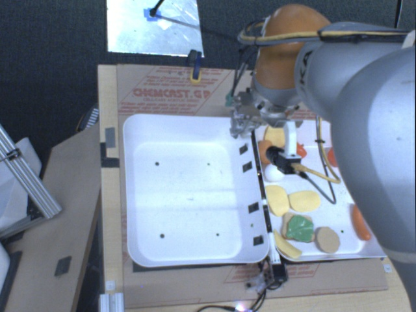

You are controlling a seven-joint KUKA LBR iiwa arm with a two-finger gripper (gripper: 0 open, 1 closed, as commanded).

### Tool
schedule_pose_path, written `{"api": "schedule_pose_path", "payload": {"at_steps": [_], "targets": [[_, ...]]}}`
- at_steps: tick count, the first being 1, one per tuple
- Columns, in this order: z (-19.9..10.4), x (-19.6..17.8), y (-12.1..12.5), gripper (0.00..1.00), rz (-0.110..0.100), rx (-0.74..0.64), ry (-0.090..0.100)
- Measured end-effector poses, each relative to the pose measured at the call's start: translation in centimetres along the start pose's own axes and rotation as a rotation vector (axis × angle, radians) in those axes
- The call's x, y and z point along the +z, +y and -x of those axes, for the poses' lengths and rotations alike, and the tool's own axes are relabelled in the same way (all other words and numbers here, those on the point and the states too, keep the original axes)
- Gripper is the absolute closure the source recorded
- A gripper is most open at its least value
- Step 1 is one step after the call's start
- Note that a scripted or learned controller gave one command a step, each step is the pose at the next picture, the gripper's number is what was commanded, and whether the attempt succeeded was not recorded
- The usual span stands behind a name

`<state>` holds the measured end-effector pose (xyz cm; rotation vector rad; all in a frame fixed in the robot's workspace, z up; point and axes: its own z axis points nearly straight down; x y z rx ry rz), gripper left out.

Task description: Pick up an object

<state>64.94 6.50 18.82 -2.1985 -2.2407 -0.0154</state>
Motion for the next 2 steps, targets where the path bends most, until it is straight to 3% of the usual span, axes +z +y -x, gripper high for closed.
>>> {"api": "schedule_pose_path", "payload": {"at_steps": [1,2], "targets": [[-4.8,-9.9,-1.6,1.00,0.007,0.008,-0.004],[-12.4,-12.1,-4.1,1.00,-0.002,0.007,-0.003]]}}
